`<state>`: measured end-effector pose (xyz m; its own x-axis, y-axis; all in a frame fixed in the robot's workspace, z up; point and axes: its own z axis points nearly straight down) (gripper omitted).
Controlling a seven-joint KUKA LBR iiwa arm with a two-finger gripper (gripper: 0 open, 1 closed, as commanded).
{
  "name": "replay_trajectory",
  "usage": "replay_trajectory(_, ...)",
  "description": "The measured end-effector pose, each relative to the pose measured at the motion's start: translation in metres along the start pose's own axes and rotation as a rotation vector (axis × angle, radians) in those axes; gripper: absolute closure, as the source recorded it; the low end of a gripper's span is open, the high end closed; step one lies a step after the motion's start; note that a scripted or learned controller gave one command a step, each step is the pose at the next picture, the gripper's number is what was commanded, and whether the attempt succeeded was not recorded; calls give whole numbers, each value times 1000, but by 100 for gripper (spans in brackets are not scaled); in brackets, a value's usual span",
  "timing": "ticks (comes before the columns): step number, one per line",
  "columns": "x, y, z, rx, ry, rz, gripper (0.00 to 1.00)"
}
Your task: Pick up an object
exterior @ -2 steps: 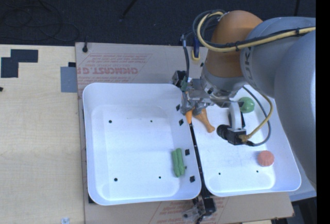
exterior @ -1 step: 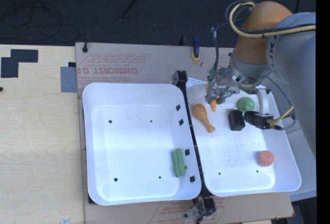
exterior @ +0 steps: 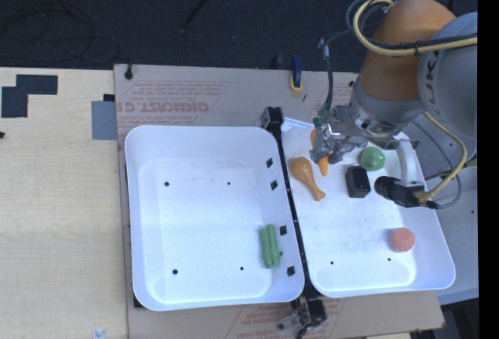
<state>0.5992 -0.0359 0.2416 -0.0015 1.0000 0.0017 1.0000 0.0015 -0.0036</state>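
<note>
Gripper (exterior: 331, 144): over right bin (exterior: 437, 275), finger state indiscernible; risk: crowded orange piece (exterior: 321, 162) and tan gourd (exterior: 306, 176) deflecting the grasp

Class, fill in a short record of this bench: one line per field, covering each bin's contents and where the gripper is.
left bin: green object by its right wall
right bin: tan gourd-shaped object, green ball, black block, pinkish-red round object
gripper: over the right bin's far end, above the gourd
fingers: cannot tell
held object: none seen
</note>
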Motion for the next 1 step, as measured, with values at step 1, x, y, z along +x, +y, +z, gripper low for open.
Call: replay_trajectory(1,57,-30,39,6,0,-2,100)
